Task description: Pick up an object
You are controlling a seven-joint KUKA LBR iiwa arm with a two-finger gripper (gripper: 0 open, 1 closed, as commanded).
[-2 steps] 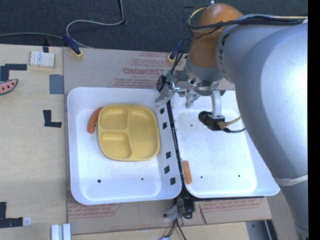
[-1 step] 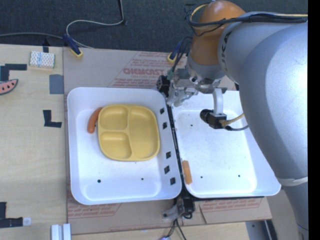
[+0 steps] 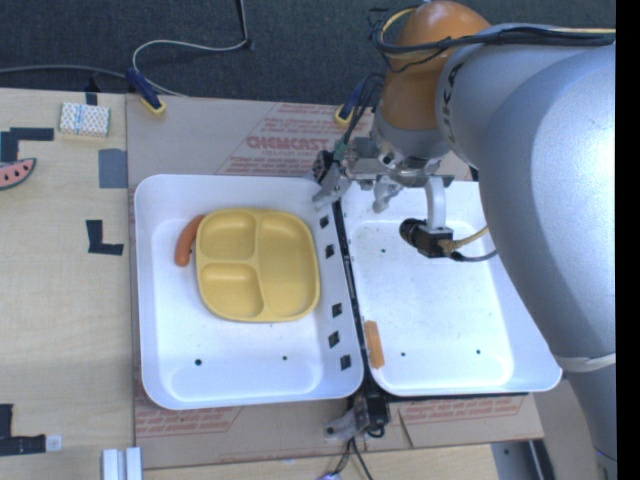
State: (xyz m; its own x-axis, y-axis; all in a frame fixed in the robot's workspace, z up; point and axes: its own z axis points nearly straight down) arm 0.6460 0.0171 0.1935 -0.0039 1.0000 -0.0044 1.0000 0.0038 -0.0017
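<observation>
Nearest us, along the left wall of the right bin (image 3: 450,363), we note a small orange piece (image 3: 373,343), carrot-like, lying lengthwise against the divider; the rest of that bin's floor shows only dark specks. In the left bin (image 3: 160,358) we see a yellow tray (image 3: 257,264) with three compartments, rounded corners, lying flat near the bin's middle; nothing sits in its compartments. Touching the tray's left edge is an orange sausage (image 3: 185,241), slim, rounded at the ends, slightly curved, lying on the bin floor. Farther back, the gripper (image 3: 385,193) hangs over the far left corner of the right bin, just beside the divider, well apart from both orange pieces; we cannot tell whether it is spread or pressed together. Above it sits the arm (image 3: 530,168) and its orange band (image 3: 425,68).
</observation>
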